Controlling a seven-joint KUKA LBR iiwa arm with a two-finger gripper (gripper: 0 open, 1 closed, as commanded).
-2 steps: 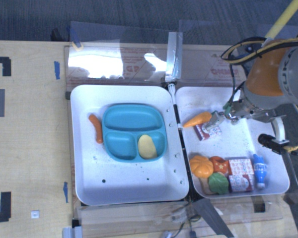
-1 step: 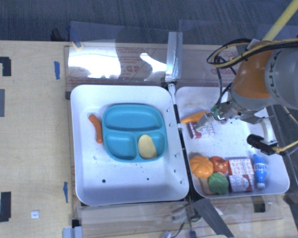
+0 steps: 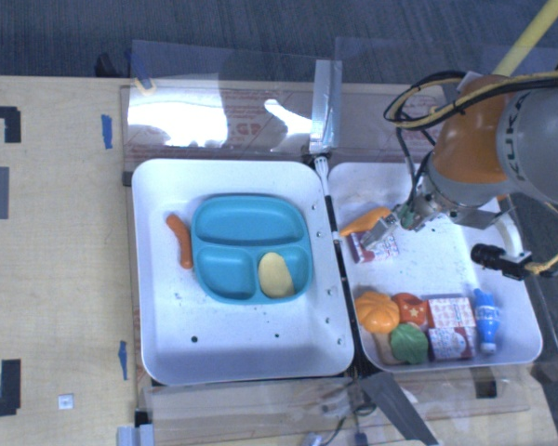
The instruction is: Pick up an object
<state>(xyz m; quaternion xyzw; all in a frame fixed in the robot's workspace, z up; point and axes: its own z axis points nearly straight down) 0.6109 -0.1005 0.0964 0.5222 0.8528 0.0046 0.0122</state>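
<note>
gripper [image 3: 397, 223] low in the right bin [image 3: 525, 337], touching a small packet [image 3: 377, 242]; grip state unclear; carrot [image 3: 365, 221] just beside.

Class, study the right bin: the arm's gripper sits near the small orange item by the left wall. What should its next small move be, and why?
Probably a short drop onto the orange carrot-like piece. The gripper hangs just right of it in the right bin, and nothing visibly sits in its grasp yet.
</note>
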